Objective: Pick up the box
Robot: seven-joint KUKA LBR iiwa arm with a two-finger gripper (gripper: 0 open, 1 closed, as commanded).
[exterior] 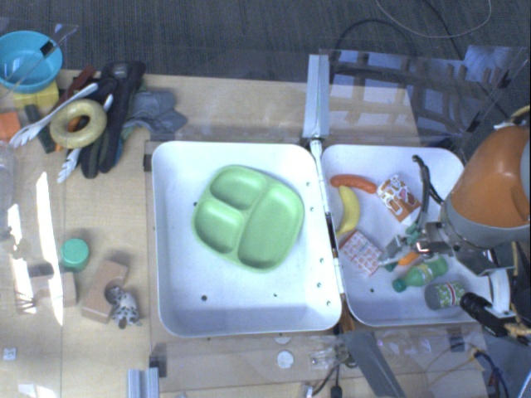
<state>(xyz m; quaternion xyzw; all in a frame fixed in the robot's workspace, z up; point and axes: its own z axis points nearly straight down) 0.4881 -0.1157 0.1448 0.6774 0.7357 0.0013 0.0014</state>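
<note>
Right bin (440,160), lower right of frame: gripper (412,243), finger state impossible to tell, beside box (362,252) among 2 bottles (419,274) and banana (350,210); probable miss through crowding.

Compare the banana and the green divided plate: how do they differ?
The banana is yellow, narrow and curved; the plate is pale green, broad and split into compartments. The banana lies in the right bin among other items; the plate sits alone in the left bin. Both lie flat.
</note>
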